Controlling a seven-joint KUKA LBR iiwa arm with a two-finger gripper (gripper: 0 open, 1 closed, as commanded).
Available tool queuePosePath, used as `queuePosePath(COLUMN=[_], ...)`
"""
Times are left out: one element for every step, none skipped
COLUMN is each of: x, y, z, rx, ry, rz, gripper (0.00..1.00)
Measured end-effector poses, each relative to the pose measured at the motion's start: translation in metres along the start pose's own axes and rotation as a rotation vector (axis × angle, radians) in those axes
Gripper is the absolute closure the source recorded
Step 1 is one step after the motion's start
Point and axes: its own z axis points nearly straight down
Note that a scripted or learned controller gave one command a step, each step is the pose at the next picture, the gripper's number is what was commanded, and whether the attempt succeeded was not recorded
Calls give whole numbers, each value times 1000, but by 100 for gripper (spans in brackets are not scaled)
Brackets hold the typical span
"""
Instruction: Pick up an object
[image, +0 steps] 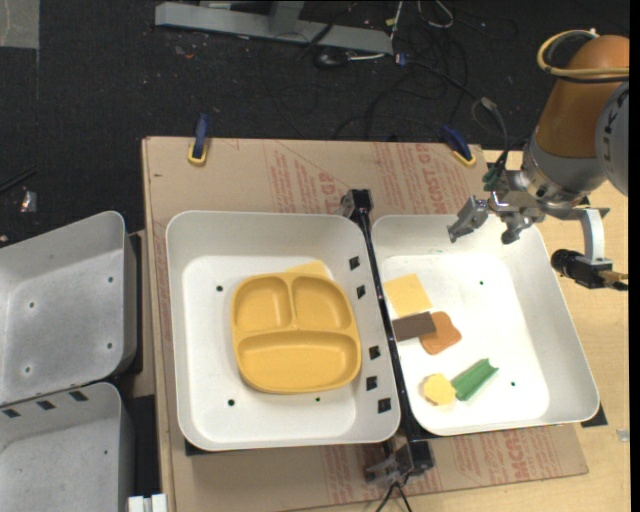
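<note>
We see the claw (488, 222) spread open, holding nothing, above the right bin's (560, 330) far edge. Near the bin's front lies a green block (473, 379), long and slanted, touching a yellow lump (437, 389).

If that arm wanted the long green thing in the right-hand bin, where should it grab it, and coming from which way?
Probably across the middle of the green piece, coming straight down from above. It lies flat on the bin floor, long and narrow, angled diagonally, so the gripper would close across its short width. One end touches the yellow lump, so the middle or the free upper-right end gives more room.
</note>
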Motion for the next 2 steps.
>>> queuePosePath(x=[-3,-2], y=[5,5], z=[61,114], rx=[3,3], ry=[1,1], rz=[1,0], gripper=[0,0])
